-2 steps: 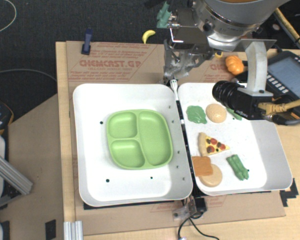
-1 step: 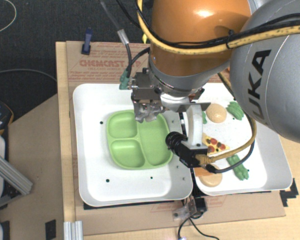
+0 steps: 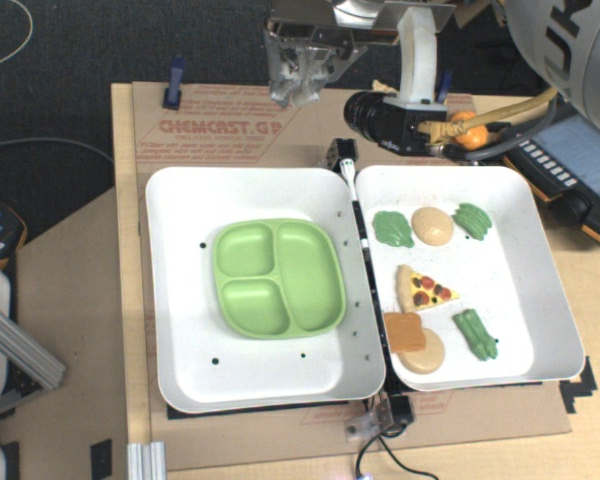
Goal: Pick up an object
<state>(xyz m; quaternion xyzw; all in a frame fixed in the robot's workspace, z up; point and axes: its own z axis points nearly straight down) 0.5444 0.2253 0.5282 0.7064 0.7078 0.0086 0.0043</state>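
My gripper (image 3: 298, 80) hovers behind the left bin (image 3: 170, 268), nothing in it; I cannot tell its spread. The food pieces, like the pizza slice (image 3: 423, 289), lie forward and right.

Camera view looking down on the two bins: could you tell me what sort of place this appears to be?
Most likely a robotics lab test bench. A gripper hangs above two white bins set on protective board; toy food such as a pizza slice lies in one, a green divided plate in the other, with cables around.
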